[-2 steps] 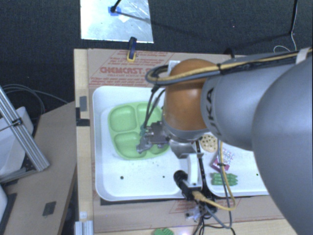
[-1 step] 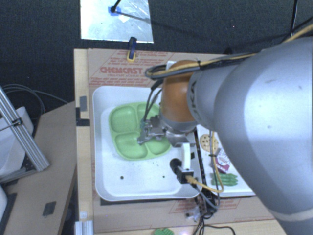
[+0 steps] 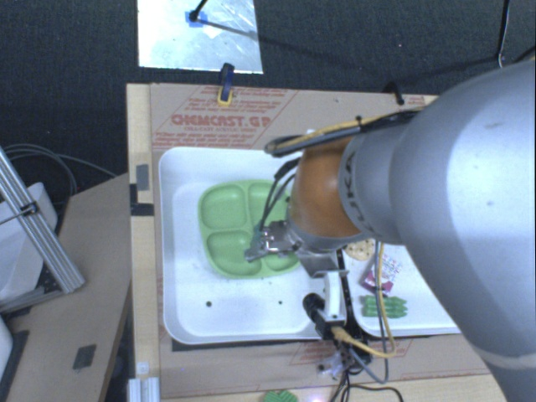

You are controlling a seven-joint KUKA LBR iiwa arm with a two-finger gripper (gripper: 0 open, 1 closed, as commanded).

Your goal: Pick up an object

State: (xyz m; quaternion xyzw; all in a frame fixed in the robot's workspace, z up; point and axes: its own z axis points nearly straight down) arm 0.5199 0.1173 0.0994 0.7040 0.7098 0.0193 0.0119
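A light green divided plate (image 3: 228,220) lies in the left white bin (image 3: 193,308). My gripper (image 3: 265,249) is low over the plate's near right part, seemingly touching it, and the arm's orange band (image 3: 322,195) rises just behind it. The wrist and arm hide the plate's right side. In the right bin (image 3: 423,321) lie a round speckled biscuit-like piece (image 3: 360,248), a pink and purple packet (image 3: 378,275) and a green toy vegetable (image 3: 385,308), all to the right of the gripper.
The big grey arm (image 3: 452,216) covers most of the right bin. Cables (image 3: 360,350) hang over the bench's front edge. A brown cardboard sheet (image 3: 226,115) lies under the bins, with a yellow clamp (image 3: 225,86) at its far edge.
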